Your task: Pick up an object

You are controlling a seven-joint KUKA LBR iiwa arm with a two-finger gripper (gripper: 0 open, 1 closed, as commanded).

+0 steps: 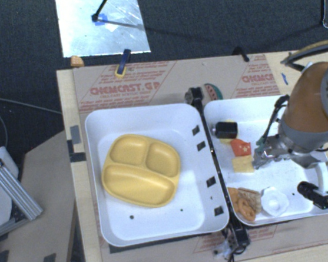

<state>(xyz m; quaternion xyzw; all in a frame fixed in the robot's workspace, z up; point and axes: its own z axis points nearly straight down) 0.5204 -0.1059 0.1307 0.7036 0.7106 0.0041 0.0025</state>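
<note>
Gripper [261, 156] sits low in the right bin [279, 102], at the end of the grey arm [313, 112] that reaches in from the right. Finger state: cannot tell from this angle, since the metal tip merges with the wrist hardware above it. Nothing is visibly held.

Right bin contents:
- yellow block [243, 165], just beside the gripper tip on its left, possibly touching it; contact cannot be confirmed.
- red piece [241, 147], directly above the yellow block, close to it.
- black block [225, 129], toward the bin's far-left corner, near the red piece.
- brown patterned item [245, 201], against the near-left wall.
- white round object [274, 201], right of the brown item, near the front wall.

Left bin [122, 227] holds a yellow divided plate [140, 169], lying flat and somewhat tilted in plan, with three compartments. It is well apart from the gripper.

Both bins rest on a cardboard sheet [146, 83]. A shiny foil square [102, 21] lies on the dark floor beyond the bench.
</note>
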